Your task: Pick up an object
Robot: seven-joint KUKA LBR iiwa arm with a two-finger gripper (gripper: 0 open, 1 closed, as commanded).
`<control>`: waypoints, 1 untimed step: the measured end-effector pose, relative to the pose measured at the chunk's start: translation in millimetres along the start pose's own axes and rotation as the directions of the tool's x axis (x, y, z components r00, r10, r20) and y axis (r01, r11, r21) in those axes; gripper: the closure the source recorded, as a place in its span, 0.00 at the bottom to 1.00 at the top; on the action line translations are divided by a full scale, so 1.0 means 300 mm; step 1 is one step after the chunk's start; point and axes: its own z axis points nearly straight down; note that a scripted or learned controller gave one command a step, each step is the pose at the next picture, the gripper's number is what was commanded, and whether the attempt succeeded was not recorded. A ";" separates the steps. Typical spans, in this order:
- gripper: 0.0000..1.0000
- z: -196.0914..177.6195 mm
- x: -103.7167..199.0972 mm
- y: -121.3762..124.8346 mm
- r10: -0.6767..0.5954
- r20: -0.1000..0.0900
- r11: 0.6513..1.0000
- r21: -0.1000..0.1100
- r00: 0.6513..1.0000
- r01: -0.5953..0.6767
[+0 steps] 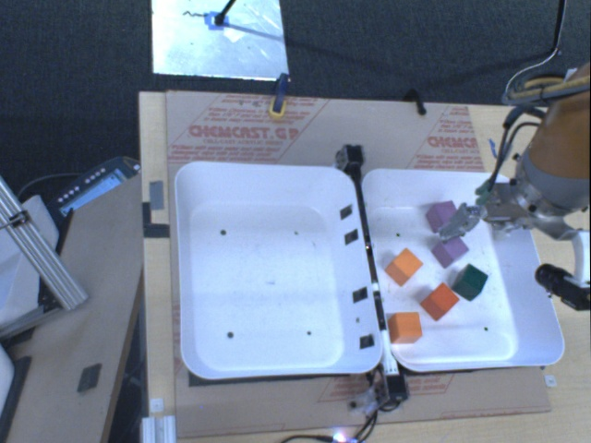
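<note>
Gripper (464,221) sits low in your right bin (536,344), between two purple blocks (440,214) (450,249) | finger spread: you cannot tell | nothing seen held | risk: purple pair lies close, so closing may nudge one aside or pinch both | orange blocks (404,267) and green block (470,281) lie nearby.

1. Even, bright overhead light fills the scene; the white bins (268,247) come close to washing out.
2. A metal sheet (219,24) at top reflects a pale, streaky sheen.
3. Shadows stay soft and short beside the blocks (440,300).
4. Overall focus is slightly soft, with fine detail grainy.
</note>
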 end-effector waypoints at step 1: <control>0.00 0.441 0.112 0.047 -0.001 0.000 1.000 -0.008 1.000 0.001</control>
